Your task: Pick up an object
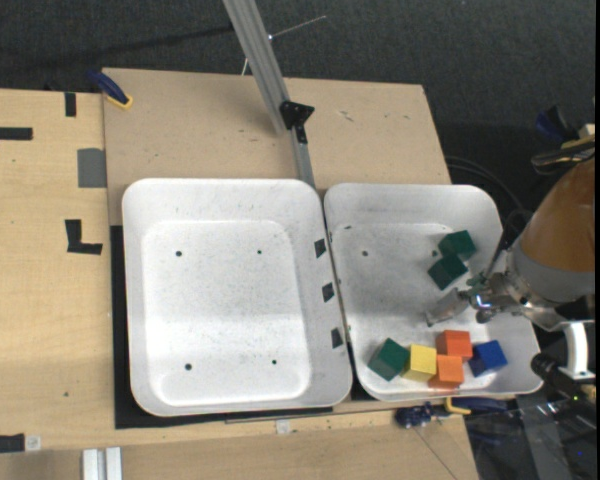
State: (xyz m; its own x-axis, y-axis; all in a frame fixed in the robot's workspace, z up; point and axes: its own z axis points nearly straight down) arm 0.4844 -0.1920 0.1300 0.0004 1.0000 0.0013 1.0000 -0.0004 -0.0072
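Here, the gripper (458,306) hung low inside the right bin (400,208); whether its fingers were open or closed could not be told. Two dark green blocks (452,256) lay just beyond it. Nearer the front wall sat a green block (388,359), a yellow block (422,360), two orange blocks (452,356) and a blue block (489,356). The left bin (220,193) adjoined it

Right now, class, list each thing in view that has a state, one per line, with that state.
Left bin: flat on the bench.
Right bin: holds blocks.
Two dark green blocks: touching, near the far wall.
Green, yellow, orange and blue blocks: clustered along the near edge.
End effector: low inside the right bin, between both groups.
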